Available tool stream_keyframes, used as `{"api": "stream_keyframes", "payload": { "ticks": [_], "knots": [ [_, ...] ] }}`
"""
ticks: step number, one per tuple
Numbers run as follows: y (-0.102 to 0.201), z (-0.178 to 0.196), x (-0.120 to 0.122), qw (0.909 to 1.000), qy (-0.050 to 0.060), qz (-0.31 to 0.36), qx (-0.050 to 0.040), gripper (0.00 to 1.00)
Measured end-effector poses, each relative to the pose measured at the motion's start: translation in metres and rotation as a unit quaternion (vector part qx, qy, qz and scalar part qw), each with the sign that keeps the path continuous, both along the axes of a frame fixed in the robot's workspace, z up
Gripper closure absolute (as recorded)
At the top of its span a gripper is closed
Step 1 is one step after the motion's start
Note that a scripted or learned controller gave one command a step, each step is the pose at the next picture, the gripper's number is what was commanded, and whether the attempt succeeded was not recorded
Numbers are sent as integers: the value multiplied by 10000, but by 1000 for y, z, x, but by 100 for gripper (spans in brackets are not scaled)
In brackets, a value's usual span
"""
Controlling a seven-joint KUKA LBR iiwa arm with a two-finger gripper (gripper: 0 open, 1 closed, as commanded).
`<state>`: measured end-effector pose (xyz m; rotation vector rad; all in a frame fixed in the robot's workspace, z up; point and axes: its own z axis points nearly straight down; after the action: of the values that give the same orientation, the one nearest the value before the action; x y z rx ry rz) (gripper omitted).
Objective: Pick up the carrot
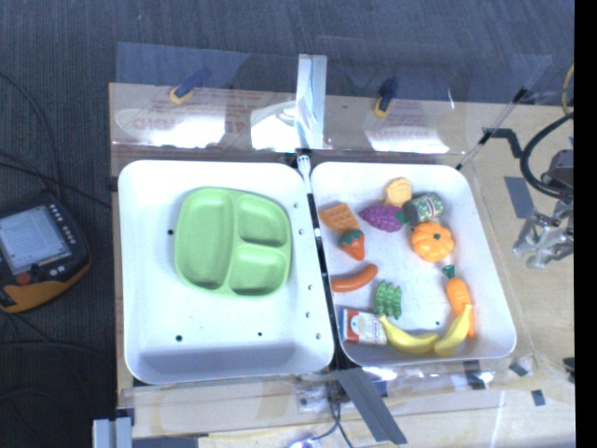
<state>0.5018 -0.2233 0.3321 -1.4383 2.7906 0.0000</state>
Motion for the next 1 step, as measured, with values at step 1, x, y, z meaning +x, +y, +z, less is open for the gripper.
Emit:
{"api": "stream_keyframes", "payload": {
  "ticks": [1],
  "knots": [
    [2,-20,5,9967,13,816,10,100]
  ]
}}
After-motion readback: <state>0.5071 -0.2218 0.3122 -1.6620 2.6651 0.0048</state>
